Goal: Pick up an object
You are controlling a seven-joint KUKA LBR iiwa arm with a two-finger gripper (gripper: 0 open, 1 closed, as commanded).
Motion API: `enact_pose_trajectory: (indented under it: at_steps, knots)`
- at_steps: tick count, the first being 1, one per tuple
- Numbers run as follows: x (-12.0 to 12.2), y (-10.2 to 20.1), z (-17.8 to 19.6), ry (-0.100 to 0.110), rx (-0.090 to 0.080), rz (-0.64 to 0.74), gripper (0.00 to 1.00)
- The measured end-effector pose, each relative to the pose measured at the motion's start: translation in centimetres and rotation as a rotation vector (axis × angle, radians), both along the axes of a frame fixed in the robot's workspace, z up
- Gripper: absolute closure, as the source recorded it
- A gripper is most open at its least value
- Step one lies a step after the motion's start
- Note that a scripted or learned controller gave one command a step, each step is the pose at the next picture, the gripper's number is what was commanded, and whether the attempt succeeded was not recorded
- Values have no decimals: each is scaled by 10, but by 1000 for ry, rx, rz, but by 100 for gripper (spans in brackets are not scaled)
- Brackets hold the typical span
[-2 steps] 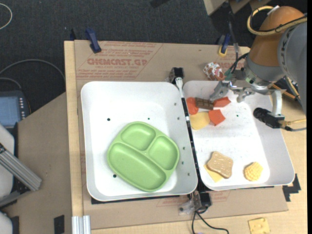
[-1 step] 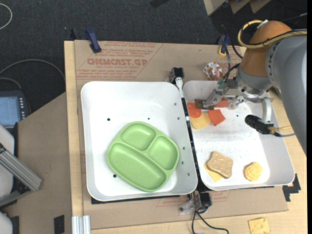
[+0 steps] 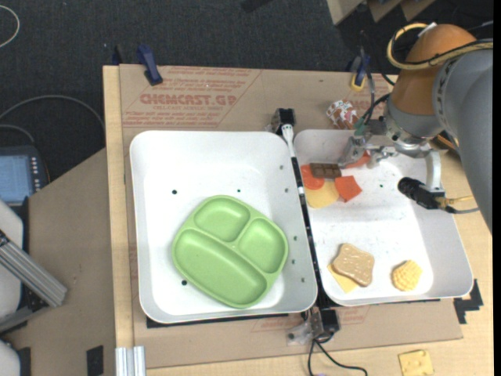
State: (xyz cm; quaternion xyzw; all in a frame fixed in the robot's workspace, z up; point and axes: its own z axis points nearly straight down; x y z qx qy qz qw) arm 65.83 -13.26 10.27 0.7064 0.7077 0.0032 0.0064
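The right bin [image 3: 438, 241] holds several toy foods. A brown chocolate bar [image 3: 324, 170], a red piece [image 3: 312, 180], an orange-red wedge [image 3: 349, 188] and a pale yellow disc [image 3: 321, 197] cluster at its far left. A slice of toast [image 3: 353, 265] and a yellow waffle cookie [image 3: 406, 275] lie near the front edge. My gripper [image 3: 362, 150] is low over the bin's far side, just right of the chocolate bar, with a small red-orange bit [image 3: 357, 160] right under it. Whether it touches anything is unclear.
The left bin [image 3: 156, 178] carries a green divided plate [image 3: 229, 249]. A small red-and-white object [image 3: 341, 113] lies on the cardboard behind the right bin. A black part with a cable [image 3: 416, 192] hangs off the arm over the right bin. Blue clamps [image 3: 149, 63] hold the board's back edge.
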Motion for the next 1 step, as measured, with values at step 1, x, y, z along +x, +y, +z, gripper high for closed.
enact_pose_trajectory:
  at_steps: [1]
  knots:
    - [-58,69,88,9,8,4,100]
